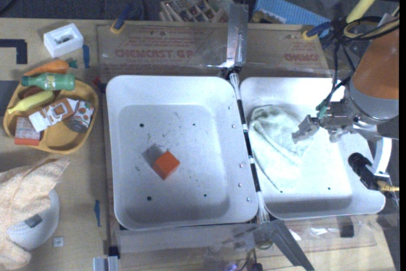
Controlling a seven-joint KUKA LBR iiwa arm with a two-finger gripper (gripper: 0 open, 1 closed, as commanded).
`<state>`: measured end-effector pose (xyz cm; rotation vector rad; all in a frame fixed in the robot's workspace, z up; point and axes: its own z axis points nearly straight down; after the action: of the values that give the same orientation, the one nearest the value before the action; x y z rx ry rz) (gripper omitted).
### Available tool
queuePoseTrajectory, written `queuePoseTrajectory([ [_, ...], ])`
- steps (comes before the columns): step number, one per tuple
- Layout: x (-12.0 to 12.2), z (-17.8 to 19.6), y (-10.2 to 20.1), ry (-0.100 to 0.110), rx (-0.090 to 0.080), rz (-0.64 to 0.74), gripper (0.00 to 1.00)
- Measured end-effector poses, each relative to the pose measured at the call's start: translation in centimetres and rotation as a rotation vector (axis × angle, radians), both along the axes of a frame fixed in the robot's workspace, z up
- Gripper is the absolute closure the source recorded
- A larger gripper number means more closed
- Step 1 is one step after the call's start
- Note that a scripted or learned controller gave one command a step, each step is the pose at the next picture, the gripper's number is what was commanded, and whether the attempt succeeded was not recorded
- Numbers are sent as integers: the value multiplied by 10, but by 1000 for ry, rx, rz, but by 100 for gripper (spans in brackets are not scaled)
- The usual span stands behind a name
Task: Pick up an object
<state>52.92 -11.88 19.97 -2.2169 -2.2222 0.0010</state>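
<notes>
The left bin (pixel 120 105) holds an orange block (pixel 167 165), corner-on; the gripper (pixel 306 129), grip unclear, touches a cloth (pixel 274 133) right of it.

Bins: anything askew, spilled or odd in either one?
Nothing spilled or damaged. The left bin holds an orange block sitting at an angle. A white cloth lies crumpled in the right bin, with the hand at its edge.

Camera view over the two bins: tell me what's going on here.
A grey KUKA arm with an orange band reaches in from the right, its gripper low over the right bin, right at the edge of a crumpled white cloth. Nothing is visibly held. An orange block sits alone in the left bin, far from the gripper.
</notes>
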Motion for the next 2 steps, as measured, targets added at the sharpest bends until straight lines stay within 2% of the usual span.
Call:
queuePoseTrajectory([
  [1,46,-1,58,-5,-2,-7,0],
  [2,99,2,-12,-5,-3,-12,0],
])
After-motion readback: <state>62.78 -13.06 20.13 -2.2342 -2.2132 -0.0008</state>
